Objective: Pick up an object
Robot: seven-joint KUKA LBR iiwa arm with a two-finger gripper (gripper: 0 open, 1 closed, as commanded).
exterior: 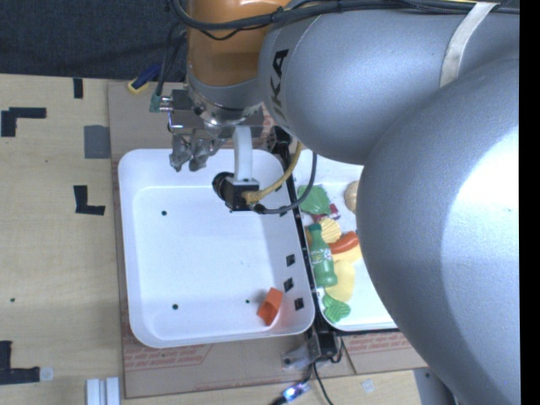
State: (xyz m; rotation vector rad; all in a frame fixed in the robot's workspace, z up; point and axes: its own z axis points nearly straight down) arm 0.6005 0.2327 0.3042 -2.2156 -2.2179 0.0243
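- Arm [396, 142]: grey bulk covers the right side and top of the view; orange band sits at 12 o'clock, wrist pointing down over the far edge of the left bin.
- Left bin [143, 226]: white, shallow, mostly bare floor; one thing in it. Right bin [371, 317]: half hidden under the arm, w/ a heap of toys [327, 251] (green, yellow, orange, red) along its left wall.
- Gripper [190, 160]: hangs at approx 12 o'clock of the left bin, over the far rim. Nothing seen between the fingers; can't tell how wide the jaws stand, too dark and small.
- Orange block [270, 306]: near corner of the left bin, about 5 o'clock, close to the right wall, tilted.
- Key relation: block lies well apart from the gripper, toward 5 o'clock, i.e. across the whole bin. Its long axis looks to run roughly 1-to-7 o'clock, so jaws would prob need to close across that.
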